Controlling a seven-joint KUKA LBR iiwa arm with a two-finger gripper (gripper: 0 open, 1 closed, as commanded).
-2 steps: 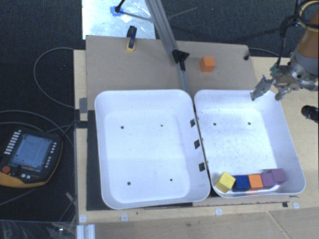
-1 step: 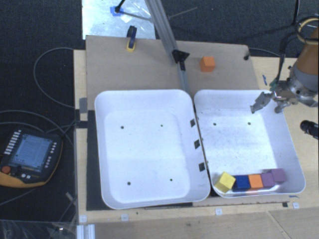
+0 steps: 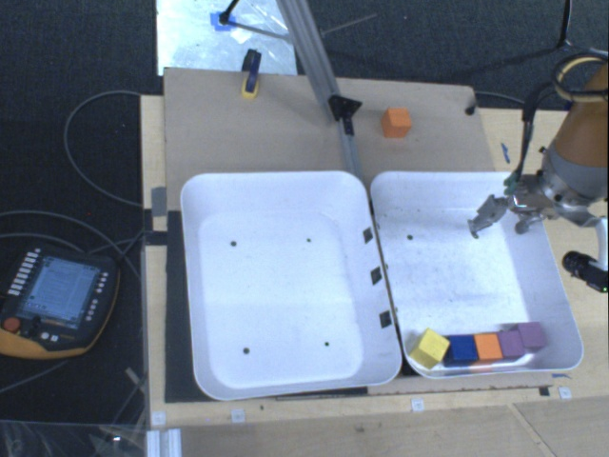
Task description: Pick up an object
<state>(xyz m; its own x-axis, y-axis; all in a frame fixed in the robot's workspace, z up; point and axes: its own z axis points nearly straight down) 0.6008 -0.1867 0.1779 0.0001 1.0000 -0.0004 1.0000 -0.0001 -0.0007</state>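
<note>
A row of small blocks lies along the front wall of the right bin (image 3: 457, 255): a yellow block (image 3: 430, 347), a blue block (image 3: 462, 348), an orange block (image 3: 488, 347) and two purple blocks (image 3: 521, 339). My gripper (image 3: 498, 225) hangs over the bin's back right part, well behind the blocks. Its fingers stand apart, open, with nothing between them. The grey arm with its orange band (image 3: 582, 141) comes in from the right.
The left bin (image 3: 276, 284) sits beside the right one. An orange cube (image 3: 397, 122) rests on the bench behind the bins. A slanted metal pole (image 3: 314, 50) and a blue-yellow clamp (image 3: 250, 72) stand at the back. A teach pendant (image 3: 52, 298) lies on the floor at left.
</note>
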